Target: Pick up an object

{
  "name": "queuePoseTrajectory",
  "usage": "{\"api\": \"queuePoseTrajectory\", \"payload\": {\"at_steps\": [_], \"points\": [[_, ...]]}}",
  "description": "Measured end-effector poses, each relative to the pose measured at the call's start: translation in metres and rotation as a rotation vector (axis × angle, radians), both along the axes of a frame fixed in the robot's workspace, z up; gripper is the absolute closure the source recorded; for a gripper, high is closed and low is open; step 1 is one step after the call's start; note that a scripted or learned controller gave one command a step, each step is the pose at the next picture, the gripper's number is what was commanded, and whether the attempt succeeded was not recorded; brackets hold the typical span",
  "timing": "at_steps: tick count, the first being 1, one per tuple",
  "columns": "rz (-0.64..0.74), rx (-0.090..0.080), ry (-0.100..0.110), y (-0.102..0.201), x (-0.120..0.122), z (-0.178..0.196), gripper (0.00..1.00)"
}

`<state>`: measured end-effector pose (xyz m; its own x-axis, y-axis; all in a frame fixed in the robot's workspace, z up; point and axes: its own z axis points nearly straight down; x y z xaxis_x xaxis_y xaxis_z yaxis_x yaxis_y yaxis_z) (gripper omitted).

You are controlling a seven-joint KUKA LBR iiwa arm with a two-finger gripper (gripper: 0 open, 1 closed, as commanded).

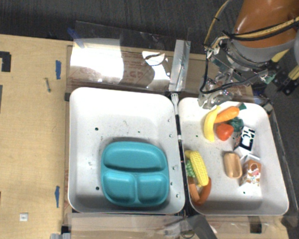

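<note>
Curved yellow plastic banana [209, 125] lies in right white bin [271, 203], touching orange carrot [227, 114]; metal two-finger gripper [211, 99] hovers just above it, jaw state indiscernible.

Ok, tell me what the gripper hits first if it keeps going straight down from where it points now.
Probably the banana: the gripper hangs at the right bin's far-left corner, just above the banana's upper end. Depth is unclear from this slanted view, so it might meet bin floor beside it.
</note>
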<state>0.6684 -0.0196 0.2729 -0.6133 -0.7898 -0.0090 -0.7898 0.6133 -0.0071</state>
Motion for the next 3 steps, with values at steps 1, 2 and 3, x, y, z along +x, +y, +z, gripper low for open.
{"api": "queuePoseTrajectory", "payload": {"at_steps": [1, 2, 3], "points": [[0.117, -0.001, -0.002, -0.009, 0.0, 0.027, 1.0], [0.285, -0.002, 0.005, 0.008, -0.004, 0.022, 1.0], [0.449, -0.003, -0.001, 0.02, -0.001, 0.037, 1.0]]}}
